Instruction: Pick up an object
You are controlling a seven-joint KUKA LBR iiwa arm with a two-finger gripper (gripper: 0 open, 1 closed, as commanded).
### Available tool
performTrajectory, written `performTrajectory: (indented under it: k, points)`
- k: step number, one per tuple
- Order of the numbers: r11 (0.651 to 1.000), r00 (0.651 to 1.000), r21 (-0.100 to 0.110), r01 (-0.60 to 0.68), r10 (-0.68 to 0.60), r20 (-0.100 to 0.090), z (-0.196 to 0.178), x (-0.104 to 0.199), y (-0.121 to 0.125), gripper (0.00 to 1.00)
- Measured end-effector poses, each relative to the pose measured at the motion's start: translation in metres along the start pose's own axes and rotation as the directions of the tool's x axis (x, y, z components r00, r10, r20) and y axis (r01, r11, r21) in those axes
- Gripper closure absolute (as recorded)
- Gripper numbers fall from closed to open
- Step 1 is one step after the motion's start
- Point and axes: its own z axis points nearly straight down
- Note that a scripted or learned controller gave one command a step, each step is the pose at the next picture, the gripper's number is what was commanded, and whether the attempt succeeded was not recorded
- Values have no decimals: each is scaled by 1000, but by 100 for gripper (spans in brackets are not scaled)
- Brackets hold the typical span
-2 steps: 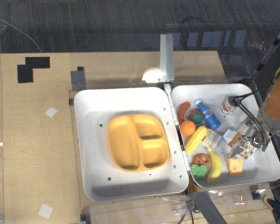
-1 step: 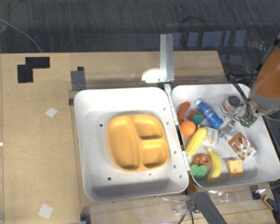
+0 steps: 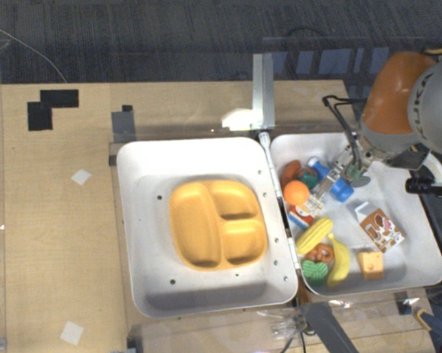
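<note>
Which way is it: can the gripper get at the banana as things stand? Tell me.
Probably yes. The banana lies on top near the right bin's front, nothing over it, though the corn crowds it. The gripper hovers nearby.

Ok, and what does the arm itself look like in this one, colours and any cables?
The arm is grey and rounded, with a broad orange band above the wrist. A thin dark cable loops beside it. The gripper is slim, metallic silver with dark parts, tapering down over the right bin.
</note>
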Motion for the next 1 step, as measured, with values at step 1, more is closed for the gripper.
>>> performTrajectory:
  k: [1]
  points:
    - [1000, 1000, -6, 2, -2, 15, -16, -5, 0, 100]
